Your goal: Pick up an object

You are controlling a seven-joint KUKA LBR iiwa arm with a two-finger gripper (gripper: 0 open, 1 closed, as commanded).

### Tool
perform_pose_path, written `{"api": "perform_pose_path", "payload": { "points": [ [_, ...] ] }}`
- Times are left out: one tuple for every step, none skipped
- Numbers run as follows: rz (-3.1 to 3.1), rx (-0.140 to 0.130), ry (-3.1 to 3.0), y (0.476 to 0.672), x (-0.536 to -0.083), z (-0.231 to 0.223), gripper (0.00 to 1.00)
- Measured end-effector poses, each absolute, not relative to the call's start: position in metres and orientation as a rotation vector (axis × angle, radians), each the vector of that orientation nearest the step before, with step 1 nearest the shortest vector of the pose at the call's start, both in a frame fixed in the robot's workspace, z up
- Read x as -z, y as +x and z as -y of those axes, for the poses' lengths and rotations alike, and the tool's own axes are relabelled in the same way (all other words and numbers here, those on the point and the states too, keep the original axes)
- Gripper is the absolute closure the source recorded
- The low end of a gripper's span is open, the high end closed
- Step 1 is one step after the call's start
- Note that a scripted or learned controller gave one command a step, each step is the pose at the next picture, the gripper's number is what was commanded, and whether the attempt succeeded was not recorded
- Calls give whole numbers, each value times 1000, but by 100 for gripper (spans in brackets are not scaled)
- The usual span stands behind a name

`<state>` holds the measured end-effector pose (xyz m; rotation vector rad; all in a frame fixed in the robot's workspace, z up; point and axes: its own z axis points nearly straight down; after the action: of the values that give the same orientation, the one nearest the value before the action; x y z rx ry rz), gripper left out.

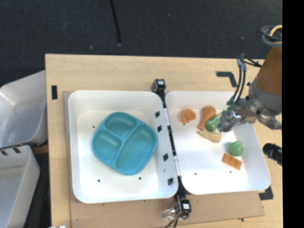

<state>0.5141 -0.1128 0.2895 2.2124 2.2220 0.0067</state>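
Observation:
The right bin (209,175) holds several small toy foods. An orange round piece (188,116) lies near its left side. An orange drumstick-shaped piece (207,115) lies beside a green piece (212,124) and a beige wafer-like piece (210,136). Further right are a second green piece (235,147) and an orange ridged block (232,161). My gripper (223,123) reaches in from the right and hangs low, right against the first green piece; nothing shows clearly between its fingers.
The left bin (85,179) holds a blue divided plate (124,142). A divider with black clips (167,137) runs between the bins. The arm's grey and orange body (270,84) hangs over the right bin's far right edge.

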Motion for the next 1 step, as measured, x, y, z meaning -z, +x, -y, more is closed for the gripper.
{"api": "perform_pose_path", "payload": {
  "points": [
    [-2223,1,2216,541,-275,81,100]
  ]
}}
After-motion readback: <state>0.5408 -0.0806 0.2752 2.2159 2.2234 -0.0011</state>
